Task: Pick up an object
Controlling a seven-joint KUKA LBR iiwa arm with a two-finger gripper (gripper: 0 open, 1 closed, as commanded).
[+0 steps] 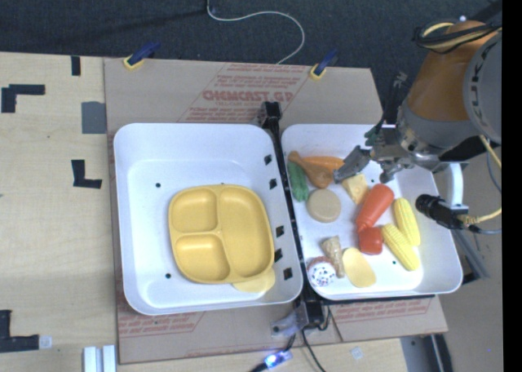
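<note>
From the camera above the desk [49, 199], my arm [444, 89] comes in from the right, grey with its orange band, and my tool [369, 165] hangs over the upper part of the right bin [436, 281]. Its two dark fingers stand apart with nothing between them; one finger [352, 164] points down-left toward the orange carrot [320, 163], the other sits just above the red pepper [374, 205].

The right bin carries the things I could pick. The carrot lies at the top left, with a green vegetable [298, 183] just beside it along the bin's left wall. A pale round disc [324, 205] sits below them, and a small yellow wedge [354, 188] lies between the disc and the pepper. A red tomato-like piece [371, 240] touches the pepper's lower end. Two corn cobs [404, 234] lie side by side to the right. Near the front edge are a beige piece [332, 250], a pale yellow oval [358, 267] and a small speckled ball [321, 275].

The left bin [139, 158] holds a yellow divided plate [220, 232].
</note>
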